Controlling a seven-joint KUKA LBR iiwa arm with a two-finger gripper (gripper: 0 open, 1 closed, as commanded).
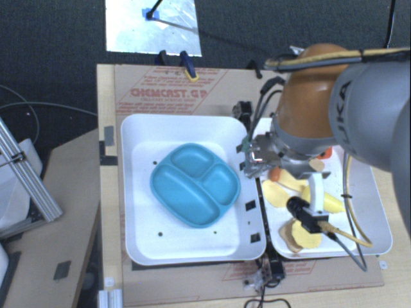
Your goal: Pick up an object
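Big grey arm (366,114) hangs over the right bin (379,236). A blue divided plate (194,183) lies in the left bin (140,236). The gripper (262,158) is down by the divider, with yellow pieces (282,194) just beside it. Its grip is hidden, can't tell.

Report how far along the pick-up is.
Done: the grey arm with the orange band is over the right white bin. In hand: its wrist hangs above the yellow pieces; whether anything is grasped is hidden. Left: lifting an object clear. The blue divided plastic plate lies flat in the left white bin.
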